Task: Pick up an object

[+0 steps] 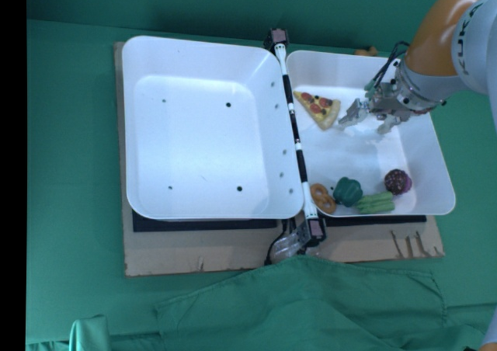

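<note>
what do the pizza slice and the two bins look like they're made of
Pizza slice: seems a moulded plastic toy, going by its flat bright colours and tidy shape. Left bin and right bin: likely thin formed plastic, smooth and slightly glossy, with rounded corners and a soft sheen on the walls.

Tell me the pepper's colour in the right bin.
Dark green pepper, clearest in the camera view.
</note>
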